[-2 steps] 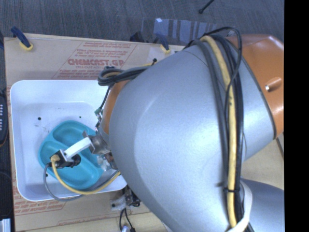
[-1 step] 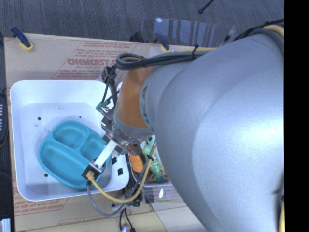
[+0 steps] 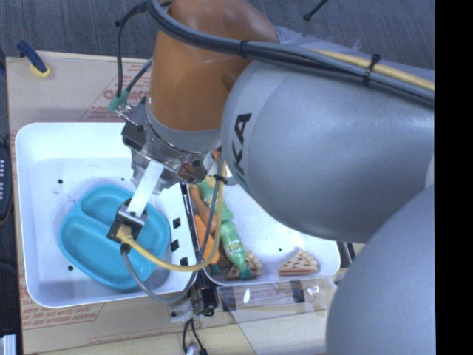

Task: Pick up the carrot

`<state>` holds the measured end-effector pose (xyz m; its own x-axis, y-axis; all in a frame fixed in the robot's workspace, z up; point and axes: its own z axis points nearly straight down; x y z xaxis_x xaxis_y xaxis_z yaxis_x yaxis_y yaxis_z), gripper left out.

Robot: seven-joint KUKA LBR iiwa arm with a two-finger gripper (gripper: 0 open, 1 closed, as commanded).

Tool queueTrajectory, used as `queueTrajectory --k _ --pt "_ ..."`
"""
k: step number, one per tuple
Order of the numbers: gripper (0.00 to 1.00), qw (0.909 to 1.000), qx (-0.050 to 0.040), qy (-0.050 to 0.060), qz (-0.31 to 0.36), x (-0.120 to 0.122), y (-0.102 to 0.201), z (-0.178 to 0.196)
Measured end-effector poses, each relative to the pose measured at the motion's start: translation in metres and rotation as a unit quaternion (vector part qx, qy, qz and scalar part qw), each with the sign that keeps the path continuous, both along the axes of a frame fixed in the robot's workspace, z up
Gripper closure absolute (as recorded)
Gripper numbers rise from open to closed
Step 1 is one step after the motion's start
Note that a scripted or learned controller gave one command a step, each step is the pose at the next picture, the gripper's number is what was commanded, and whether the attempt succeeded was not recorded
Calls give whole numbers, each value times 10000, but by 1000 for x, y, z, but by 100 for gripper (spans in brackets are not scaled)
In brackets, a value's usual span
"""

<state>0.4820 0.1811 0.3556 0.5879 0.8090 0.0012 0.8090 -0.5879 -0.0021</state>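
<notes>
Carrot [image 3: 201, 229]: an orange strip lying in the right bin [image 3: 325, 251], along its 9 o'clock wall, with its long axis running 12 to 6 o'clock. A green item [image 3: 231, 244] lies just beside it at 3 o'clock; a tan wedge [image 3: 299, 262] sits apart towards 4 o'clock. The tool [image 3: 191, 174] hangs at 12 o'clock of the carrot; whether it is released or clenched cannot be told. A blue dish [image 3: 89, 235] lies in the left bin [image 3: 33, 198].
</notes>
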Motion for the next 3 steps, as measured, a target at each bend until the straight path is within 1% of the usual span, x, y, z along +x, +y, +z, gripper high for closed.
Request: queueTrajectory --k 1,2,3 --pt "100 9997 -14 -13 246 -5 -64 82" --pt "100 9998 -32 86 190 36 -121 -45" --pt "100 9834 -16 87 -1810 13 -74 -144"
